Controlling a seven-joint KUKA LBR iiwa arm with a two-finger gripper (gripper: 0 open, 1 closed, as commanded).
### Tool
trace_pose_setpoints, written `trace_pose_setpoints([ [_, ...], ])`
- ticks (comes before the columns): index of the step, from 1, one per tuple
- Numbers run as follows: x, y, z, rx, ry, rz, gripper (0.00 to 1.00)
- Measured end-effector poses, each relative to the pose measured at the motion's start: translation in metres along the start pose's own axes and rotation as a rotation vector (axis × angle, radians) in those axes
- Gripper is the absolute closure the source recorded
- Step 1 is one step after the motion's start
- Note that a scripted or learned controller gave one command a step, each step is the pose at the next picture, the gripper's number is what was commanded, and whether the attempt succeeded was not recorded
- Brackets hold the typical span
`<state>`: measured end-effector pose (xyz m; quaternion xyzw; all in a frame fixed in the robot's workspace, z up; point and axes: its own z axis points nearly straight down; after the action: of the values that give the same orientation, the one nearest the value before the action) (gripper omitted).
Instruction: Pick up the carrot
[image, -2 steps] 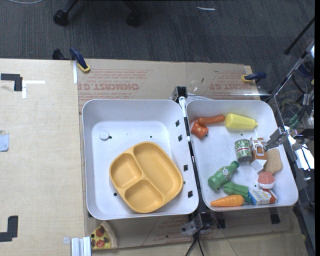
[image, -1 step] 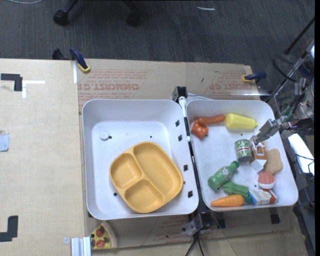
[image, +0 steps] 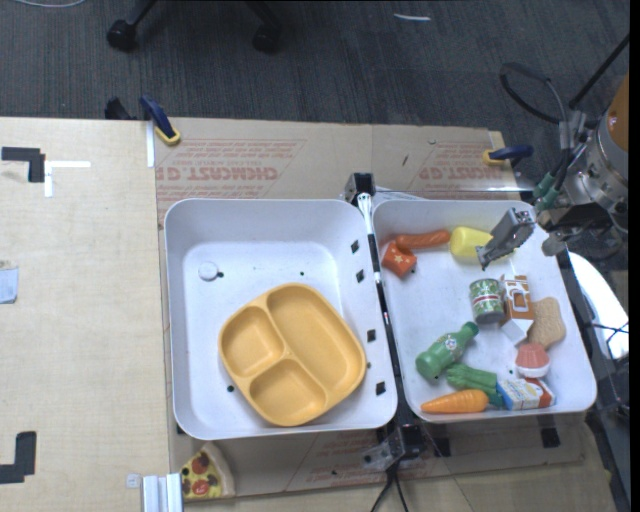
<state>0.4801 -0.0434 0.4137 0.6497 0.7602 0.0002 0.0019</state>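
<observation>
Carrot (image: 455, 402) lies at the front edge of the right bin (image: 585, 385), beside a green bottle (image: 445, 351); it looks light, stiff and smooth, best pinched across its thicker middle. Gripper (image: 492, 256) hovers well apart near the yellow lemon (image: 469, 242), holding nothing; I cannot tell its opening.

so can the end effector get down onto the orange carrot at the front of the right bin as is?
Probably yes: orange carrot lies uncovered, though green bottle crowds it; end effector hovers further back.
</observation>
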Motion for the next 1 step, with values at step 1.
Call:
trace_pose_setpoints([
  [1,0.0588,0.0331,0.1091,0.005,0.001,0.008,0.0],
])
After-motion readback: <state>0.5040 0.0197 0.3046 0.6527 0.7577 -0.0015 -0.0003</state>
